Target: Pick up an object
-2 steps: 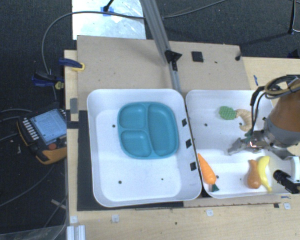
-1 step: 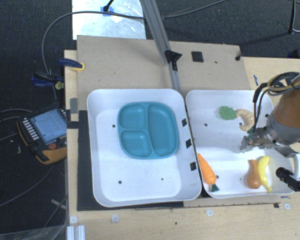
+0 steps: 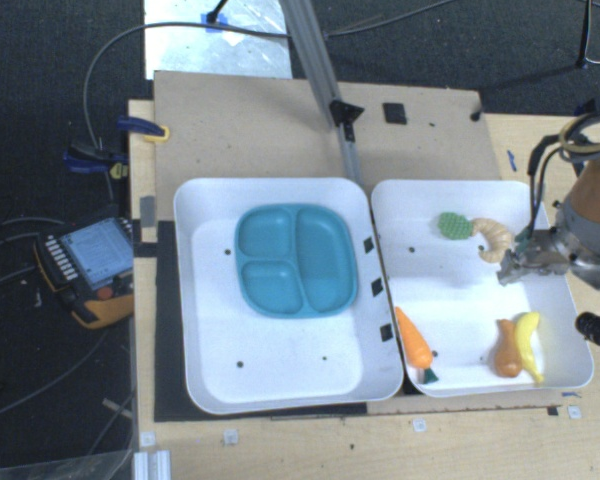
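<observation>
Carrot [image 3: 413, 336] lies at right bin's [image 3: 450, 200] near-left edge. End effector [image 3: 512, 268] hovers at far-right side, grip state unreadable. Tan curl [image 3: 494, 236] sits just up-left of it, touching or nearly; curved axis runs left-right.

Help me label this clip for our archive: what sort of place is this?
Probably a robotics lab test bench, not a kitchen. Two white bins sit on a board over dark carpet, loose cables trail around, and toy food such as a carrot and a banana lies near the gripper.
</observation>
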Controlling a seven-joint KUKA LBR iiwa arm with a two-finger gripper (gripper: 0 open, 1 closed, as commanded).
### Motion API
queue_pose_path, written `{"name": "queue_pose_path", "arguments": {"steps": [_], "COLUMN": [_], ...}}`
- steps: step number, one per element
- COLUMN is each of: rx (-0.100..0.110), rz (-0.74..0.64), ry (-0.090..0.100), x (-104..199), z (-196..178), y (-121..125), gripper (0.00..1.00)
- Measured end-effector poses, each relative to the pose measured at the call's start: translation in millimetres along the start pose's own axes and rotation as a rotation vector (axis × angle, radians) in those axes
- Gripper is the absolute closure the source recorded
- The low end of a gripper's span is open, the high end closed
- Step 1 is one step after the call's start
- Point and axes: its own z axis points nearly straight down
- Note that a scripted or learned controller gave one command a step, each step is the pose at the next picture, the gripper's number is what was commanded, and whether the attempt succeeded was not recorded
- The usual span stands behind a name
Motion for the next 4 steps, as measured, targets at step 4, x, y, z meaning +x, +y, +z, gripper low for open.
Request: {"name": "queue_pose_path", "arguments": {"steps": [4], "rx": [0.005], "rz": [-0.005], "ry": [0.003], "x": [100.6], "z": [-91.0], "y": [44.4], "gripper": [1.0]}}
